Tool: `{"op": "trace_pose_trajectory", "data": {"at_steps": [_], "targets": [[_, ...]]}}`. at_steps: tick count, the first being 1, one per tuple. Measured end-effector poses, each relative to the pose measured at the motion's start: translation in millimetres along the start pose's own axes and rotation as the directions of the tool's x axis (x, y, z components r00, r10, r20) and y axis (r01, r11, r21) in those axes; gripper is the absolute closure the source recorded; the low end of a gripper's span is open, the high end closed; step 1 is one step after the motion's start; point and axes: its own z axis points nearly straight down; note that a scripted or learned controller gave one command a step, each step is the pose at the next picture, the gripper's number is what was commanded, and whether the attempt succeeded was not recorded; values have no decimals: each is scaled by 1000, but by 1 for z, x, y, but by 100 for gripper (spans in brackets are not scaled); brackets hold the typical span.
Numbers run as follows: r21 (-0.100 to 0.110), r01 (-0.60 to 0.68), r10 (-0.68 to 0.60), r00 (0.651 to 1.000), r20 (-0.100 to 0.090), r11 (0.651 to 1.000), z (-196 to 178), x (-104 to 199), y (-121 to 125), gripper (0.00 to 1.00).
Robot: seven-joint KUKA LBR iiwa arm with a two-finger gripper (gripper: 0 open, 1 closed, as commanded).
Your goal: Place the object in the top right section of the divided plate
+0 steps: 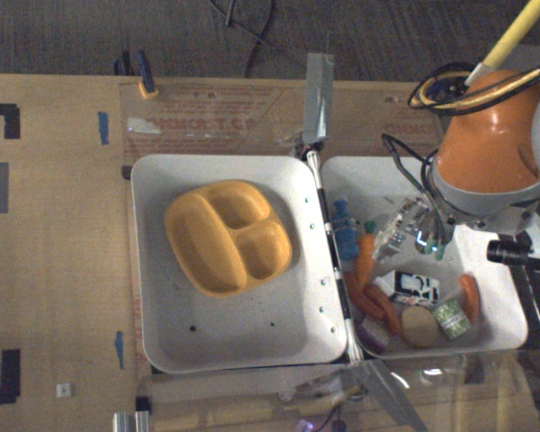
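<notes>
Over the right bin [508,327] the arm [486,138] reaches down, its tool [420,230] hanging above the toys; its grip state cannot be told. Left of the tool, well apart, lies the divided plate [228,237].

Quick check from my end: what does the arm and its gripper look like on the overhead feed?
The arm shows a large glossy orange band over a grey wrist section. Black cables loop at its top beside a yellow tube. The gripper is a small metallic assembly with a green-lit spot, above the right bin.
</notes>
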Motion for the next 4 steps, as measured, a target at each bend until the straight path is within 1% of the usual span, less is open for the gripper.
{"op": "trace_pose_trajectory", "data": {"at_steps": [1,2,3,4], "targets": [[2,22,-22,1000,-2,1000,11,-6,50,100],[2,-12,12,1000,-1,1000,-5,9,98,100],[4,18,-18,1000,-6,1000,11,35,113,100],[2,85,-85,996,-1,996,-14,0,84,100]]}}
